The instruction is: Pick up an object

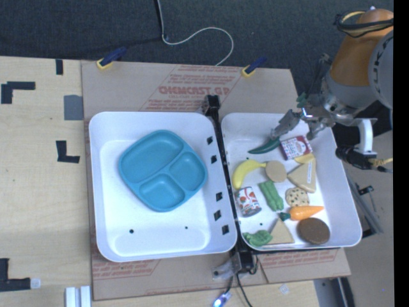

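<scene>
My gripper [297, 131] hangs over the far part of the right bin [342, 194], its two fingers spread apart and open, with nothing between them. Just below the fingers lies a red and white packet [295, 147], and a dark green pepper [264, 148] lies to its left. Toward the near side are a yellow banana [246, 169], a tan round piece [275, 170], a cheese wedge [306, 178], a green pickle [271, 196], a chip cookie [296, 197], a carrot [305, 212] and a brown patty [314, 230].
The left bin [105, 171] holds a blue divided plate [163, 169]. A small red and white can [248, 201], a sandwich triangle [282, 233] and a green leaf [257, 238] lie near the right bin's front. The arm's orange band [358, 50] rises at the far right.
</scene>
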